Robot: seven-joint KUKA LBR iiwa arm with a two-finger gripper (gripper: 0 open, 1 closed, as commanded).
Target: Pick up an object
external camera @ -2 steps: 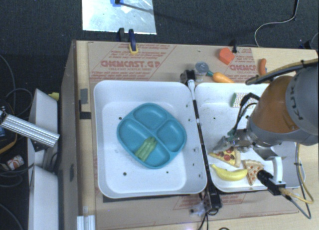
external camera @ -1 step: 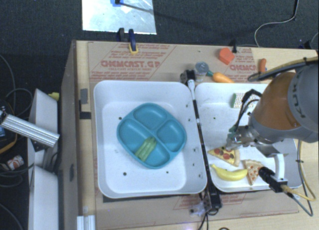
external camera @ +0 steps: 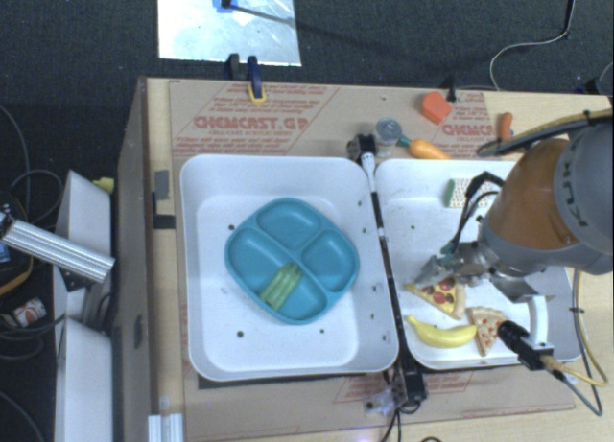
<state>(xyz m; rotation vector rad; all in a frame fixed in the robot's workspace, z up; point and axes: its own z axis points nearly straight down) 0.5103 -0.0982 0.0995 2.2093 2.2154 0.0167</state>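
Camera view puts our gripper (external camera: 443,269) just above the pizza slice (external camera: 438,293) — finger state unclear; we should descend squarely onto it.

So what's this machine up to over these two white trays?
A robot arm reaches into the right bin and has its gripper low over a toy pizza slice, apparently going for it. A toy banana and a second pizza slice lie nearby in the same bin. The left bin holds a blue divided plate with a green piece in it.
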